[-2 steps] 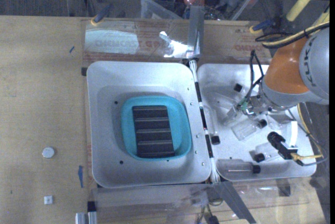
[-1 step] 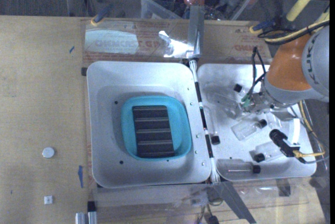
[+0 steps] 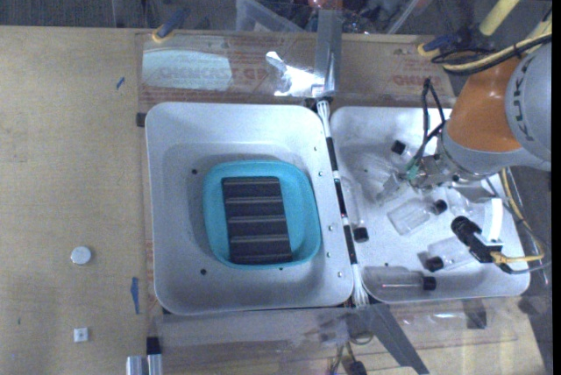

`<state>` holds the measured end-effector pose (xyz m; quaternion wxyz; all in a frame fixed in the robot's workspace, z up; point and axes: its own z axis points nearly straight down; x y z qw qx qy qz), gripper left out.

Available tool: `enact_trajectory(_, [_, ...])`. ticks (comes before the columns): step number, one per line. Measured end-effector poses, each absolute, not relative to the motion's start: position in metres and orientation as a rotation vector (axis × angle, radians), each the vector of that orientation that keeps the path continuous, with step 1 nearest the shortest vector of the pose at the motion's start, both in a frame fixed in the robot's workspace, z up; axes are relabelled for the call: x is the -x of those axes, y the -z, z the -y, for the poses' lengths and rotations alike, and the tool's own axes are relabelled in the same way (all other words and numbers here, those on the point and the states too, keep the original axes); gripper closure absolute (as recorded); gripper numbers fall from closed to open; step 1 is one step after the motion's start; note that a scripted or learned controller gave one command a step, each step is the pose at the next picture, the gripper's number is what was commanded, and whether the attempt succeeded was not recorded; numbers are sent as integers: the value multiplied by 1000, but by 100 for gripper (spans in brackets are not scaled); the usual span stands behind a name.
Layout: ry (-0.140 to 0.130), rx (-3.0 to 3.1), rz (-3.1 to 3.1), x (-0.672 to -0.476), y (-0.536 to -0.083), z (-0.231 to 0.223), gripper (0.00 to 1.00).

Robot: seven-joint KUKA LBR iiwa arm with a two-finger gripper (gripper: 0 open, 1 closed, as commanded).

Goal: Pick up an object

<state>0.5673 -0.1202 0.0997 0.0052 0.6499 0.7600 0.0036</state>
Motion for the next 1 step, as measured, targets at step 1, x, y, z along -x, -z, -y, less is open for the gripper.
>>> enact_trajectory(1, [-14, -2034, -2376, -568, -110, 121, 100])
